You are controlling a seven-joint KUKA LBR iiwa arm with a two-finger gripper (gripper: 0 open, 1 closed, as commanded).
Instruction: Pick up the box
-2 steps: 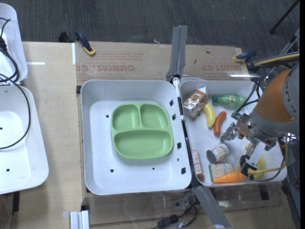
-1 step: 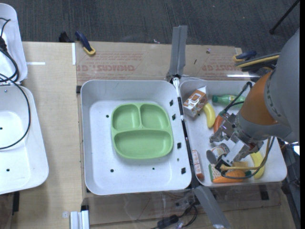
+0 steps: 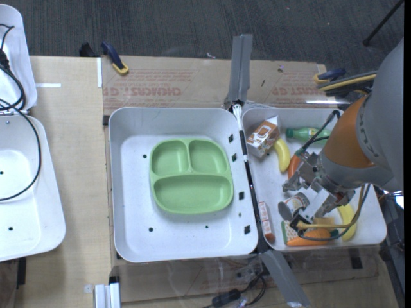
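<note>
While I count from above, I see two white bins side by side on the counter (image 3: 70,76). From my seat the left bin (image 3: 128,191) holds one green plate (image 3: 191,175) with three compartments, lying flat near its middle. To the right of that plate, past the divider, the right bin (image 3: 369,233) is crowded. One box (image 3: 262,137), brown and white, lies tilted in the far corner nearest the plate. Just right of the box I count one yellow banana (image 3: 282,154) and one green bottle (image 3: 300,133). A second banana (image 3: 347,217) curves along the near right side, touching one orange carrot (image 3: 313,234). One small can (image 3: 295,205) sits between the first banana and the carrot. My gripper (image 3: 307,197) hangs low over that can, well apart from the box, and I cannot tell whether it is open or closed. Nothing I can see sits in its grasp.
</note>
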